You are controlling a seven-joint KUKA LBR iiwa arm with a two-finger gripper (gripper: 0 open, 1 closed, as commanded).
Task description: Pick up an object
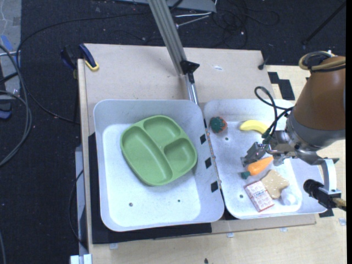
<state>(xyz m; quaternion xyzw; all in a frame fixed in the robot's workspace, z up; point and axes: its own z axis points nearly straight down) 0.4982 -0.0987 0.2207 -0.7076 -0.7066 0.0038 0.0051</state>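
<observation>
A green plate (pixel 159 149) lies alone in the left bin (pixel 110 202). In the right bin (pixel 231 205) we see the gripper (pixel 252 157) poised low over the carrot (pixel 258 166) near the middle; its grasp we cannot tell.

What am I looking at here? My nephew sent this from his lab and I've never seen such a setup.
This is one picture from a camera fixed above a workbench, looking down at a slant. The grey and orange machine on the right is a robot arm; its claw is the grasping part. Two shallow white bins sit side by side. The left bin holds a green divided plate. The right bin holds toy food: a banana, a strawberry, a carrot, a tan toast-like piece and a small red and white packet. The claw hangs low right above the carrot; I can't tell whether it grips anything.
</observation>
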